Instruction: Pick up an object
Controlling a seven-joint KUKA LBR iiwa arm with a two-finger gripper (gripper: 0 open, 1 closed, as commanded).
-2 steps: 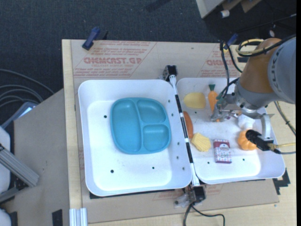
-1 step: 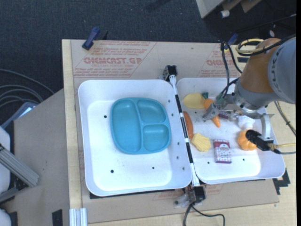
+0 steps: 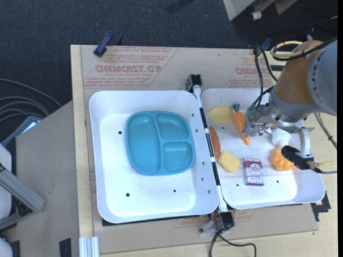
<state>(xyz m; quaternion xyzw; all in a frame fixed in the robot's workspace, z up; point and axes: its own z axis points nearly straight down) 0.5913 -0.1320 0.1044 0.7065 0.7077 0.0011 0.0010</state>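
Overhead, from the one camera, I reach in over the right bin (image 3: 311, 189) with my gripper (image 3: 256, 126) low near that bin's far edge, just beside the toy carrot (image 3: 239, 123). Whether it is spread or pinched I cannot tell from this angle; nothing visibly sits in its grasp. The carrot looks the likeliest pick, lying slantwise with its green top toward the far edge and its tip pointing to the bin's middle. To do this well, I judge I should centre over the carrot's thick part, turn across its width, come straight down and close firmly before lifting, since a tapered body may slip.

Around it in the right bin: a pale yellow piece (image 3: 220, 114) toward the far-left corner, an orange sausage-like piece (image 3: 215, 139) along the left wall, a yellow corn-like piece (image 3: 229, 161) near the middle, a small red box (image 3: 253, 172) toward the near edge, an orange fruit (image 3: 280, 160) by the right side, and a white item (image 3: 280, 138) partly under my wrist.

The left bin (image 3: 107, 197) holds a blue divided tray (image 3: 159, 142) at its centre, three compartments showing nothing inside.
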